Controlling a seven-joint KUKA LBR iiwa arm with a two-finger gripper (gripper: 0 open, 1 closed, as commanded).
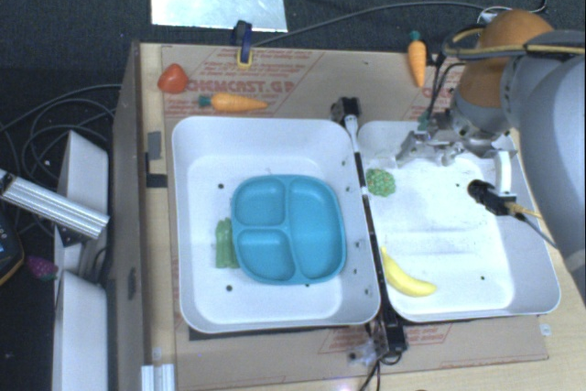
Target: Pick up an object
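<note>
A blue tray (288, 229) fills the left bin (197, 151). In the right bin (531, 288) lie a green ball (381, 183) and banana (407, 277); the gripper (430, 146) hovers above its far edge, jaw state unclear.

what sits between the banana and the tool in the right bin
Nothing: bare white bin floor separates the banana from the tool in the camera view.
</note>
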